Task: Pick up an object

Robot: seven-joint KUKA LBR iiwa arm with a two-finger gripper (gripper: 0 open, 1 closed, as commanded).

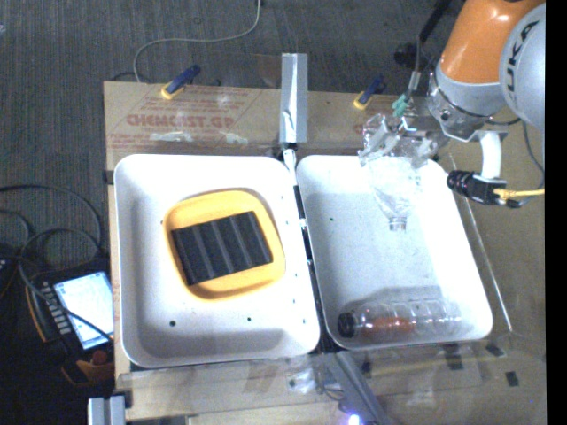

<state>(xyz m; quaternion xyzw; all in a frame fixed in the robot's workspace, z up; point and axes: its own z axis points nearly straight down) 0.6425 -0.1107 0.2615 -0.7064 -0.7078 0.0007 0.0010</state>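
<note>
My claw is gripping a clear plastic bottle by its base; it is looking light, slick, crushable, neck hanging down.

I see two white bins: the left bin carries a yellow-orange tray with a dark ribbed centre, the right bin a clear plastic bottle with brownish contents. Upper right, the arm shows orange and grey. Tan cardboard bears red lettering.

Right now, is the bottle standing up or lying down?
Lying down. The bottle rests on its side along the near edge of the right bin, dark cap toward the left bin.
</note>
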